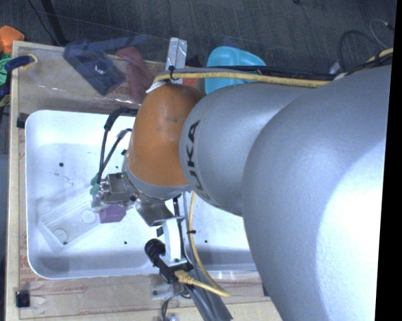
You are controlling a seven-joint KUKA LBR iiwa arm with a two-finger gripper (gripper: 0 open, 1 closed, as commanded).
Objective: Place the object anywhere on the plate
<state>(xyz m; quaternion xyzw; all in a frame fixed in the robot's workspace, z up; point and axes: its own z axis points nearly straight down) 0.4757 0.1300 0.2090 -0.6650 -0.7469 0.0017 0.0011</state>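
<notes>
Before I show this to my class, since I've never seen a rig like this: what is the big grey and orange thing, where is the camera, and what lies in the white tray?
The big grey shape with the orange band is a robot arm, reaching in from the right. The single camera sits above the bench, looking down at a slant. The arm's gripper hangs low over a shallow white bin. In the bin lies a clear, see-through plate, and a small purple object sits right at the gripper, by the plate's edge. Whether the gripper actually holds the purple object is hard to tell here.
</notes>
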